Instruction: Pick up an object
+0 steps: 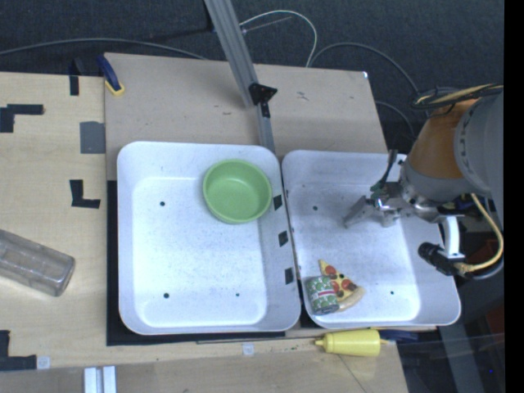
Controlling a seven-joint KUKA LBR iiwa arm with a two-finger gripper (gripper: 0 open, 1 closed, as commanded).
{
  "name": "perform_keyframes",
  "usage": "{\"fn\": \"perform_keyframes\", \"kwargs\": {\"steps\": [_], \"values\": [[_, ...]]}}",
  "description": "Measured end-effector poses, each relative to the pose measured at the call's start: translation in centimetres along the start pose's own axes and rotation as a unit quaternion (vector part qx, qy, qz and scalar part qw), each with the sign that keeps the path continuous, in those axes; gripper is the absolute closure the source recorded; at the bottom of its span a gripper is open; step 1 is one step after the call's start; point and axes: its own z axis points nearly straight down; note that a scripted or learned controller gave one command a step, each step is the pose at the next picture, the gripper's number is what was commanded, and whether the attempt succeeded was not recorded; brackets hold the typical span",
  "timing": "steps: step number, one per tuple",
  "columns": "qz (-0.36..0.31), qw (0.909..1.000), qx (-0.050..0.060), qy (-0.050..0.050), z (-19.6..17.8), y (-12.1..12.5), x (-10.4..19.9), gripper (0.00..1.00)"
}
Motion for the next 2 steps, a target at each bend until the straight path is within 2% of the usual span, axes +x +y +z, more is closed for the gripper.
{"fn": "perform_keyframes", "kwargs": {"steps": [1, 2], "values": [[0.000, 1.0000, 0.000, 0.001, -1.2, 0.0, 0.1, 1.00], [0.000, 1.0000, -0.002, 0.001, -7.3, -0.4, 0.2, 1.00]]}}
